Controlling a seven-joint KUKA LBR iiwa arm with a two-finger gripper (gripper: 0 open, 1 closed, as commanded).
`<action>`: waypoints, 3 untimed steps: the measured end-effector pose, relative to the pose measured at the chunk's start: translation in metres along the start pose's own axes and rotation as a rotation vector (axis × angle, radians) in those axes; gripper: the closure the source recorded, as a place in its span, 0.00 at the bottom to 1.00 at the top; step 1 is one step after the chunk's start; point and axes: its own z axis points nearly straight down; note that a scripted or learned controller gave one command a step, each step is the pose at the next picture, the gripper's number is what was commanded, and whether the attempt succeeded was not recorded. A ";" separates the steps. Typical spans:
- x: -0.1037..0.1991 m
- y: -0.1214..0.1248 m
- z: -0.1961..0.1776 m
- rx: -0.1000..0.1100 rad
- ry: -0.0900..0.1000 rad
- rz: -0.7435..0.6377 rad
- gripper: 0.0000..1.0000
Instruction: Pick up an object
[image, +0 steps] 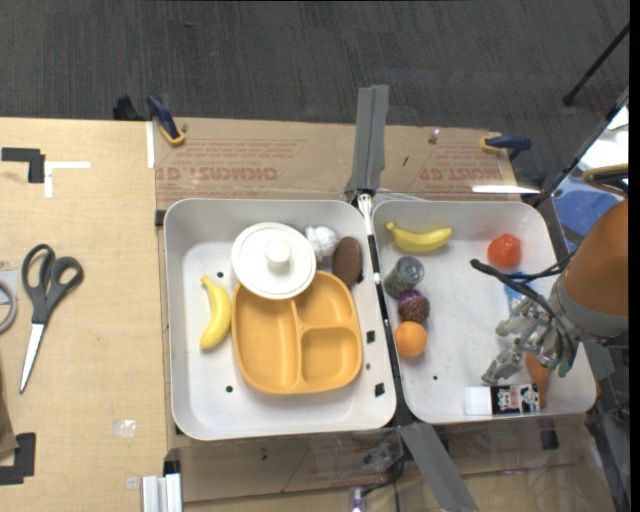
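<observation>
End effector (512, 362) low in right bin (452, 395) | small box (505, 399) just below

The arm enters from the right edge of the camera view, and its orange band (605, 265) bulges large at mid-height. Below the band the grey wrist (585, 318) narrows and slants down and to the left. The hand (518, 352) hangs at the wrist's end as a cluster of metal parts, tipped downward and leftward. A dark cable (515, 272) curves from the wrist out to the left above the hand.
</observation>
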 end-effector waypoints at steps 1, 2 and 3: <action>-0.128 0.073 0.003 0.006 0.014 0.075 0.00; -0.078 0.040 0.003 0.007 0.018 0.245 0.00; -0.039 0.017 0.003 0.008 0.018 0.344 0.00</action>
